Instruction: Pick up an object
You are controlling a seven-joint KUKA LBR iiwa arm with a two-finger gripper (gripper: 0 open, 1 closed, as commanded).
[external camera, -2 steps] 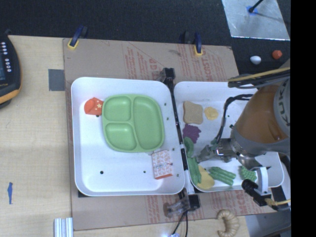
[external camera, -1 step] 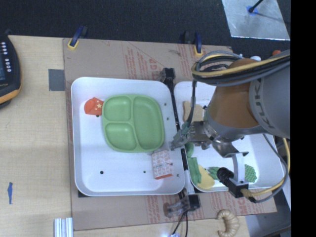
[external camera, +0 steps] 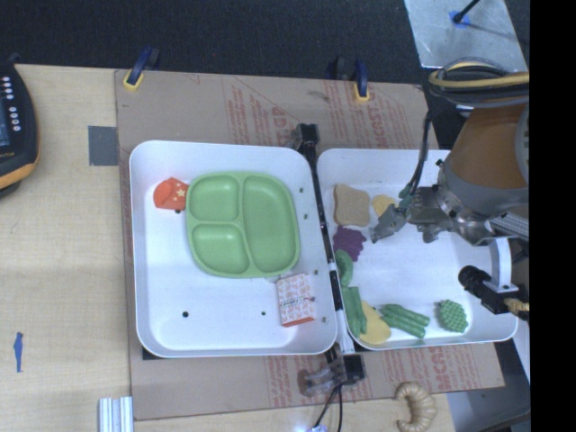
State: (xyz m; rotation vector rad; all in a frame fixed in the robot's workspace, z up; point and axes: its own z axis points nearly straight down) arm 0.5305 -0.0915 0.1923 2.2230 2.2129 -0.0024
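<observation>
At the near edge of the desk (external camera: pixel 63 286) a small curled tan thing (external camera: pixel 416 405) lies outside the bins. Just behind it, along the near wall of the right bin (external camera: pixel 504 336), rest a green textured piece (external camera: pixel 453 315), a green bean-like piece (external camera: pixel 404 319), a yellow piece (external camera: pixel 374 330) and a long dark green piece (external camera: pixel 355 306). In the left bin (external camera: pixel 148 327), near its front right corner, lies a small red-and-white packet (external camera: pixel 295 299). Farther back in this bin sits a green divided plate (external camera: pixel 243 223), with a red piece (external camera: pixel 170 194) just beside its left edge. In the right bin, near the dividing wall, there is a purple piece (external camera: pixel 347 239), and behind it a tan slice like bread (external camera: pixel 352 205) and a small yellow piece (external camera: pixel 384 204). The gripper (external camera: pixel 385 229) hangs low over this bin, between the purple piece and the small yellow piece, reached in from the right. Its jaws look pressed almost together with nothing visible between them. At the far left edge of the desk lies a black and orange control pendant (external camera: pixel 13 124).
</observation>
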